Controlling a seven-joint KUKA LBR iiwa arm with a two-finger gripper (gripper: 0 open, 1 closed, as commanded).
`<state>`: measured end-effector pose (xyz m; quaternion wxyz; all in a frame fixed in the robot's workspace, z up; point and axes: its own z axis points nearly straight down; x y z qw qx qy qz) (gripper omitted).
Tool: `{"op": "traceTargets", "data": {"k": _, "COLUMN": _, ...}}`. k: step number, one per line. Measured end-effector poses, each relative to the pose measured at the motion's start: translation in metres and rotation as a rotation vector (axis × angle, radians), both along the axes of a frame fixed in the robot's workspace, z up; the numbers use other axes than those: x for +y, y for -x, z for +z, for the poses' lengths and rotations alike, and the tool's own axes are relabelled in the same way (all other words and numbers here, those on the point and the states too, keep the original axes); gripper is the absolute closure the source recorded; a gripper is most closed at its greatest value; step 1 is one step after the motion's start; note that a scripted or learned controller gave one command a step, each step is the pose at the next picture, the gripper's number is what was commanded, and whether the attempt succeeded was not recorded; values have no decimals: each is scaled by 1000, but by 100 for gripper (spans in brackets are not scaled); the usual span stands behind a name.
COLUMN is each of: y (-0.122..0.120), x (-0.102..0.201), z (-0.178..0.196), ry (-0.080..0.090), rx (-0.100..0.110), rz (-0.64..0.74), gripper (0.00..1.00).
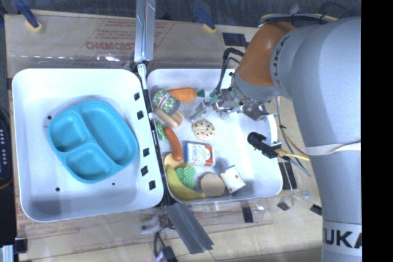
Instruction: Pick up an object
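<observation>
The right bin (264, 159) holds several toy foods. An orange carrot (182, 94) lies at its far left next to a green wrapped item (164, 99) and a hot dog (167, 118). A round cookie (203, 129) sits mid-bin, with a red sausage (172, 141) and a small carton (199, 154) just below it. A banana (179, 186), a beige lump (212, 184) and a small white cup (233, 178) lie along the near edge. My gripper (204, 107) hangs low in the bin, right of the carrot and just above the cookie, with nothing seen held.
The left bin (31, 132) holds a blue divided plate (92, 139). A metal divider (145, 27) rises between the bins at the far side. The grey arm and orange band (261, 58) cover the right bin's far right corner. A black part (263, 145) juts over the bin's right side.
</observation>
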<state>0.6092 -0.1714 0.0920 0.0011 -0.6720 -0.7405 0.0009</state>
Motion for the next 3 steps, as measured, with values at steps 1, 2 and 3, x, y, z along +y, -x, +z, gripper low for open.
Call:
{"op": "traceTargets", "data": {"k": 1, "y": -1, "x": 1, "z": 10, "ry": -1, "rx": 1, "rz": 4, "gripper": 100}}
{"op": "traceTargets", "data": {"k": 2, "y": -1, "x": 1, "z": 10, "ry": -1, "rx": 1, "rz": 4, "gripper": 0}}
{"op": "traceTargets", "data": {"k": 3, "y": 49, "x": -34, "z": 0, "ry": 0, "rx": -1, "rz": 167, "gripper": 0}}
